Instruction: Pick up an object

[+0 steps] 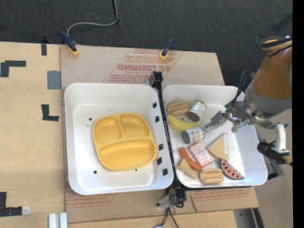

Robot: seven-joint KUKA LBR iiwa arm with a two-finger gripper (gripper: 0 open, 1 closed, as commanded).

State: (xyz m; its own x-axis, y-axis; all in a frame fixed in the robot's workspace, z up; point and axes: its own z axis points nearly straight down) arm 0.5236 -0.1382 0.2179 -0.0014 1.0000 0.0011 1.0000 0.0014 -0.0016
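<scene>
One hand (227, 119) hangs over the right bin (247, 172), near its right wall, on the grey arm (270, 87) that reaches in from the right. A dark finger (214, 120) points left toward the toys; whether the hand is released or clenched I cannot tell, and nothing shows between its fingers. Just left of that finger lies a small labelled can (193, 135), apart from it. Beyond the can, a banana (180, 123) curves, with a silver can (195, 110) and a bread roll (177, 107) behind it. Nearer the camera than the hand lie a cheese wedge (219, 147), a watermelon slice (231, 170) and a hot dog bun (211, 176). Left of the right bin, the left bin (76, 141) holds a yellow divided plate (124, 141). Both bins sit on cardboard (109, 65) laid on the wooden bench (23, 156); dark carpet (142, 8) lies behind.
</scene>
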